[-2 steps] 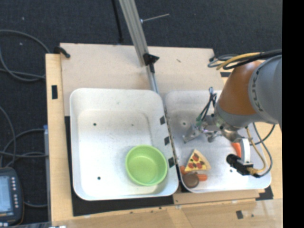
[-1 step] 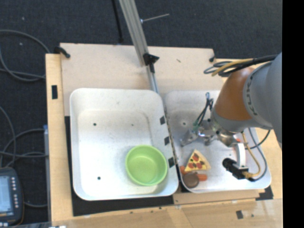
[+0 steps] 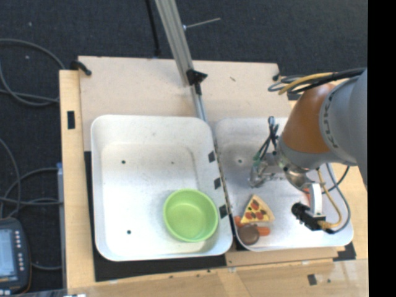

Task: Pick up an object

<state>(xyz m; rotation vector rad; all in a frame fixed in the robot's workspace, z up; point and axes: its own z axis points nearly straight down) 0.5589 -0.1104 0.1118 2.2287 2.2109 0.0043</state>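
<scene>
A toy pizza slice (image 3: 256, 210) lies near the front of the right bin (image 3: 238, 141). A brown round piece (image 3: 249, 234) and a small orange piece (image 3: 263, 231) lie just in front of it, against the bin's front wall. My gripper (image 3: 258, 177) hangs over the middle of the right bin, a little behind and above the pizza slice, with nothing seen in it. The grey arm with its orange band (image 3: 309, 125) reaches in from the right and hides the bin's right part.
A green bowl (image 3: 190, 215) stands in the front right corner of the left bin (image 3: 124, 147). A slanted metal pole (image 3: 179, 42) rises behind the bins, its foot between them. Cables lie on the dark floor at left.
</scene>
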